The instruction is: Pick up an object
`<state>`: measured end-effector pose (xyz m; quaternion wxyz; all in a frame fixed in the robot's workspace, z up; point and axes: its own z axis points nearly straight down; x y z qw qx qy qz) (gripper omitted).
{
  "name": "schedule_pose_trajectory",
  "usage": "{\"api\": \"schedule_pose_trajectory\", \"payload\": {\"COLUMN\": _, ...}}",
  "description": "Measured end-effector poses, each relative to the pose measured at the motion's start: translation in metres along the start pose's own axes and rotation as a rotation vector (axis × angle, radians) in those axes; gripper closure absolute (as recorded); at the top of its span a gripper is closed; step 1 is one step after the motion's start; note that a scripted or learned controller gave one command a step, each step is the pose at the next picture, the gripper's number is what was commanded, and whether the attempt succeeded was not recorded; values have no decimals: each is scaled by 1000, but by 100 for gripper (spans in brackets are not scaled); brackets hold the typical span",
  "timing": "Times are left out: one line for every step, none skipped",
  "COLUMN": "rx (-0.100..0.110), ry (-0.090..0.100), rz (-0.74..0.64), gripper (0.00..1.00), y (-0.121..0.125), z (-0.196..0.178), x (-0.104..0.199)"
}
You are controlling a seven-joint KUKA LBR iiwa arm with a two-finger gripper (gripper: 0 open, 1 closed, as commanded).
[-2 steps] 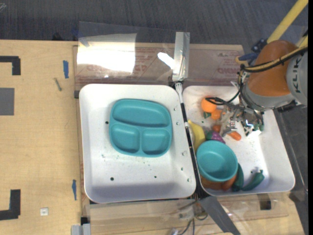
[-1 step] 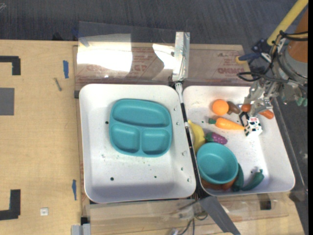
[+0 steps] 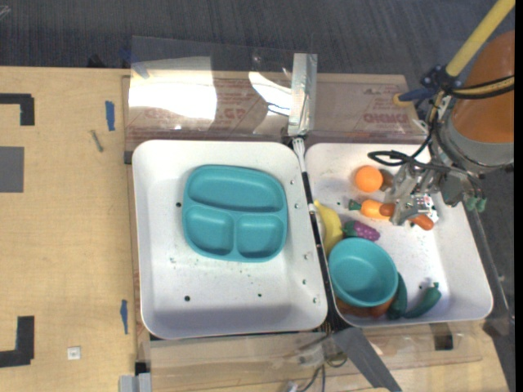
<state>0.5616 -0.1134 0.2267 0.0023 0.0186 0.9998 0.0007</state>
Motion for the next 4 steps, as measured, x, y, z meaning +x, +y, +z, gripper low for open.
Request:
{"api": "schedule_pose_trajectory", "payload": {"rx": 2, "ry": -11, "rz": -70, "gripper": 100, "y": 8, "z": 136, "x": -55}}
{"api": "schedule_pose_trajectory", "payload": {"rx": 2, "ry": -9, "rz": -71, "gripper": 0, "y": 8, "z": 138, "x": -54}}
{"api": "schedule_pose_trajectory", "payload": {"rx": 3, "ry": -23, "rz": -72, "gripper": 100, "y": 9, "z": 124, "x": -58}}
{"api": "schedule_pose_trajectory", "payload": {"rx": -1, "ry": -14, "rz": -25, "gripper": 100, "y": 74, "z": -13, "x": -106}}
